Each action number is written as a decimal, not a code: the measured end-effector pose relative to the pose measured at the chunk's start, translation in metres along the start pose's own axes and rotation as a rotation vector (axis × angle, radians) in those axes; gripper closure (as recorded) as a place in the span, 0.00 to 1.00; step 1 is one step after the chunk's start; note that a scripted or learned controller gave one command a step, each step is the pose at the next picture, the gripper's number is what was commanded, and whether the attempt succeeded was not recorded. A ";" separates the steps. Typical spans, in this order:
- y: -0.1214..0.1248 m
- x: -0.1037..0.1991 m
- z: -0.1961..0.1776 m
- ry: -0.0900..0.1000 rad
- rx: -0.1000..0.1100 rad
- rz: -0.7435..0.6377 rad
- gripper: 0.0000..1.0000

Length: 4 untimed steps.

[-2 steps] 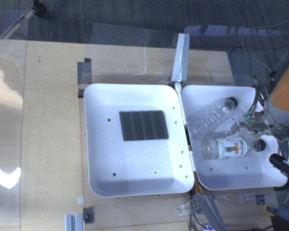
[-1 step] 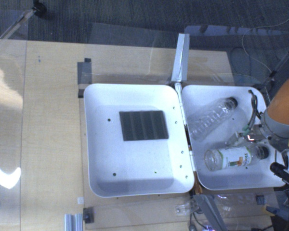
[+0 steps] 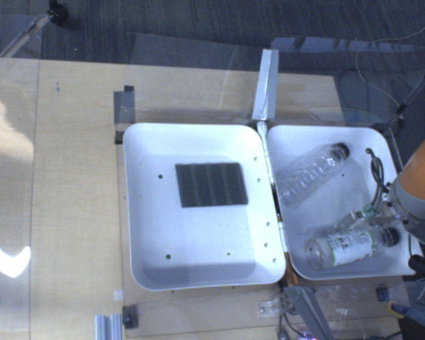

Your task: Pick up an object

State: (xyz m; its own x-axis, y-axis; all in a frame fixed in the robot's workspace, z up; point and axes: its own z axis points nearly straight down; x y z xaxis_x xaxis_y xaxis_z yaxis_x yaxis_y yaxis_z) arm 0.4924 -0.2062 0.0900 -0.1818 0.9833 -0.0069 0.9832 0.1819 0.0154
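A clear plastic bottle (image 3: pixel 310 173) lies slanted in the upper part of the right bin (image 3: pixel 297 139), its cap toward the back right. A second clear bottle (image 3: pixel 342 249), with a pale label and a dark cap, lies near that bin's front wall. My gripper (image 3: pixel 368 219) hangs low at the right bin's right side, just behind the labelled bottle's neck end and close to it; whether it touches the bottle is unclear. A dark grey ribbed rectangular pad (image 3: pixel 211 184) lies flat in the middle of the left bin (image 3: pixel 145 211).
The arm's orange band (image 3: pixel 423 170) and grey wrist overhang the right bin's right rim, with a thin cable looping beside them. A metal divider post (image 3: pixel 264 94) rises behind the seam between the bins. Wooden bench surrounds both bins.
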 end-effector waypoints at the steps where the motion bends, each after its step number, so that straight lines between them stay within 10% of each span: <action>1: 0.004 0.000 -0.013 -0.004 -0.009 -0.001 1.00; 2: 0.109 -0.009 -0.056 0.004 0.008 -0.042 1.00; 3: 0.109 -0.009 -0.055 0.004 0.008 -0.042 0.00; 4: 0.100 -0.002 -0.055 0.005 0.011 -0.032 0.00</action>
State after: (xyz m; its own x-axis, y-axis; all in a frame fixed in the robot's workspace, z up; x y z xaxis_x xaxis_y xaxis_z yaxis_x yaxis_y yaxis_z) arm 0.5902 -0.1898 0.1464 -0.2132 0.9770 -0.0021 0.9770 0.2132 0.0042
